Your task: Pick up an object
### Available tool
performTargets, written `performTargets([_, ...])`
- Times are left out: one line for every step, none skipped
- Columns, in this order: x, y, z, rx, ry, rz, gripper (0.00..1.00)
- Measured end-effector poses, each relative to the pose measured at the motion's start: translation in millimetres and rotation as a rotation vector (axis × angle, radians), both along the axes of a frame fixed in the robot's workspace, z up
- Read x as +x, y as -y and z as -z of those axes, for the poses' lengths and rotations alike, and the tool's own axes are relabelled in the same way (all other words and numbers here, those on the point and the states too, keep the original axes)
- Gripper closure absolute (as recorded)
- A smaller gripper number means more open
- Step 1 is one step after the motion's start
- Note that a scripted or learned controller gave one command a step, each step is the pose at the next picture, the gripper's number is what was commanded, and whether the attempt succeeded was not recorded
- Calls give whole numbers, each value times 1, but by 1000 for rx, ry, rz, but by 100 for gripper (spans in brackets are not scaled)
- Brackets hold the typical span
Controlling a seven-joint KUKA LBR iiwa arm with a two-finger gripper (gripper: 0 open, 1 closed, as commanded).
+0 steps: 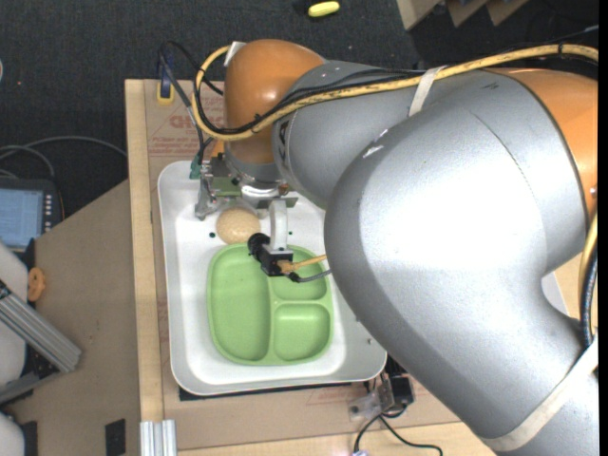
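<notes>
The grey arm [446, 245] reached in from the right and covered much of the view, its orange band [271, 74] sitting above the wrist. The claw [242, 198] hung low over the far end of the white bin [180, 283], right above a beige rounded lump [235, 226]. Whether the claw was apart or together could not be told, since the wrist hid it from above, and nothing showed clamped in it.

The beige rounded lump lay on the bin floor, against the far rim of a green tray [242, 302]. The green tray took up most of the bin and was split into three compartments: one long one on the view's left and two smaller ones on the right (all three looked bare).

Red printing [176, 122] ran along the wooden surface [142, 255] beyond the bin, too blurred to read, and a second patch of red printing sat near the bin's near edge, equally illegible.

On the dark floor beyond the surface lay a small yellow thing [323, 9]. A device with a blue screen [19, 218] stood at the left edge.
</notes>
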State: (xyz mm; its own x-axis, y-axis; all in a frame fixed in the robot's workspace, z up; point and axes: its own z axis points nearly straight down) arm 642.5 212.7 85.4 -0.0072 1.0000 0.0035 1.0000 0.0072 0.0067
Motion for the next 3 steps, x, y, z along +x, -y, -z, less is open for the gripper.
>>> performTargets([-29,93,-47,-5,-10,15,0])
performTargets([-91,113,-26,-4,-17,11,0])
performTargets([-68,155,-54,-12,-4,8,0])
